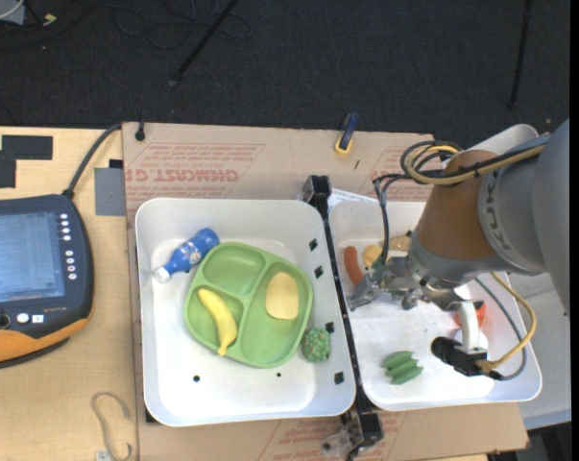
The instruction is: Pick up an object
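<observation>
Green bumpy pea-pod toy (400, 366) lies near right white plastic bin's (519, 390) front edge. Gripper (377, 289) sits low by the bin's left wall, beside an orange sausage-shaped toy (352, 264); pincer state unreadable.

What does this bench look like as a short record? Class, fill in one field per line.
left bin: green plate holding a banana and a yellow slice
beside the plate: blue bottle, green broccoli
right bin: green peas, orange sausage
gripper: low in the right bin, near the sausage
</observation>
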`<state>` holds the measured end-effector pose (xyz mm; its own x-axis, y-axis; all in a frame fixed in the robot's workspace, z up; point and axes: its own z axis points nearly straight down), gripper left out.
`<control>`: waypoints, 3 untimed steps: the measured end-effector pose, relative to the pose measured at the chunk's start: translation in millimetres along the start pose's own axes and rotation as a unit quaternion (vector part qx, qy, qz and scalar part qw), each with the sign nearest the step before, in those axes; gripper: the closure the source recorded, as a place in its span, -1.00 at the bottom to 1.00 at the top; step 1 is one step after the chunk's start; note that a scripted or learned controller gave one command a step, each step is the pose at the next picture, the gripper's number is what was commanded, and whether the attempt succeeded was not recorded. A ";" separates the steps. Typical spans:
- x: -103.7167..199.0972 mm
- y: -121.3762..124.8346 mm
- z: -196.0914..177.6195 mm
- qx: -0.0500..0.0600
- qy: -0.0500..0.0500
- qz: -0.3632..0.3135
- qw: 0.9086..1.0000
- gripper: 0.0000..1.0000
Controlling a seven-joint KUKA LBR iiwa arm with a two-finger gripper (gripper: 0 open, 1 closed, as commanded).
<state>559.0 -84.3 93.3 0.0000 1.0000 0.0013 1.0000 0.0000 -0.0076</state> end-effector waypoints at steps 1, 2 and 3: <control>-2.3 -0.2 -12.1 0.000 0.000 0.004 1.000 1.00; -6.7 -10.3 -65.5 -0.004 -0.001 0.004 1.000 1.00; -4.1 -13.6 -127.7 -0.005 -0.001 0.000 1.000 1.00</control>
<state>546.4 -88.6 221.1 -0.0003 1.0000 0.0000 1.0000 0.0003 0.0032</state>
